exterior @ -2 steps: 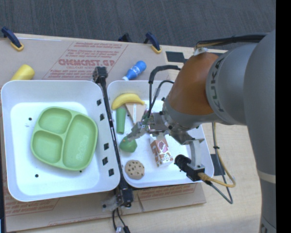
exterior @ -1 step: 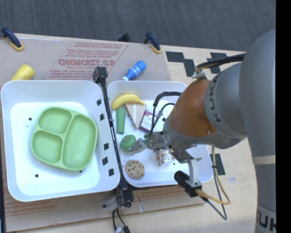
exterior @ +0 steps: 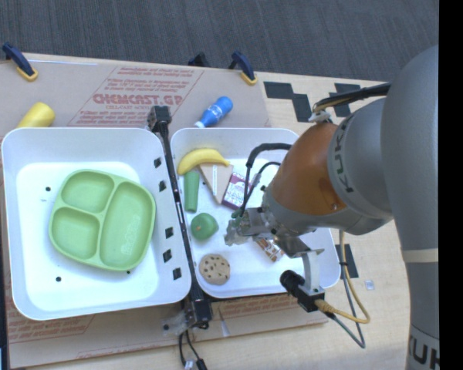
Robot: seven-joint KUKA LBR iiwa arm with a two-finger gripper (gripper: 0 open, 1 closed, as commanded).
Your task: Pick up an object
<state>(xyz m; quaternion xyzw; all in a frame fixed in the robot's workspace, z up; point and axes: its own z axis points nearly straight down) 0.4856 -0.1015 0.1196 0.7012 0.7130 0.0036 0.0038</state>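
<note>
A brown board (exterior: 139, 95) with red writing covers the bench, and dark grey carpet (exterior: 216, 14) lies behind it. 2 white bins sit side by side on the board. The left bin (exterior: 19, 230) holds a green plate (exterior: 102, 219) with 3 parts. The right bin (exterior: 255, 137) holds a yellow banana (exterior: 202, 159), a green stick (exterior: 191, 190), a green round thing (exterior: 204, 225), a round cookie (exterior: 214, 268), a pale wedge (exterior: 214, 182) and a small purple box (exterior: 235, 190). The big grey and orange arm (exterior: 324, 179) hangs over the right bin and hides much of it. The gripper (exterior: 251, 230) is low in that bin, just right of the green round thing. I cannot tell how its tips sit, because they look dark and jumbled. A small brown thing (exterior: 268, 247) lies by it, hard to make out.
</note>
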